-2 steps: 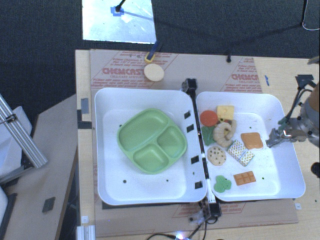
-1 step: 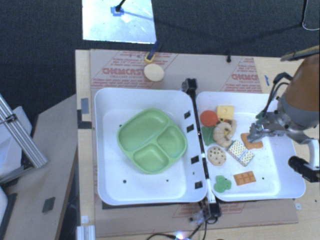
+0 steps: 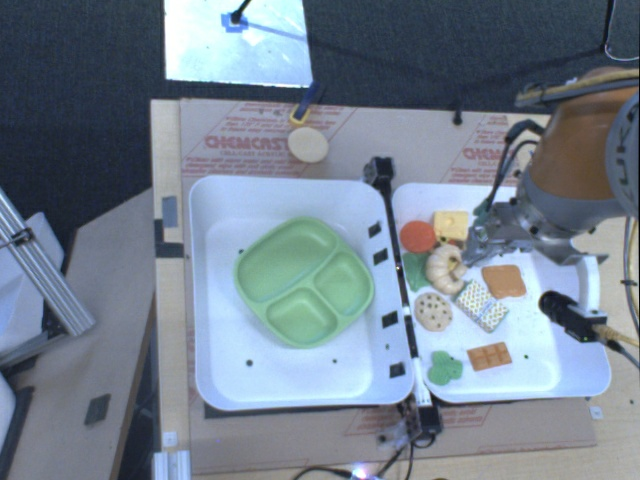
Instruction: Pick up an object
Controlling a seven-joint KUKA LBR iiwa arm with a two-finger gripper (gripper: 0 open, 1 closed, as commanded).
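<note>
Our hand (image 3: 478, 240) hangs just right of the croissant (image 3: 445, 267); we cannot tell its grip state

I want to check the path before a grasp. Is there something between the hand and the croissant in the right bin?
Nothing visible stands between them. The hand sits just right of the croissant, with bare bin floor between. The cheese wedge lies just behind and the patterned block in front, both crowding it.
</note>
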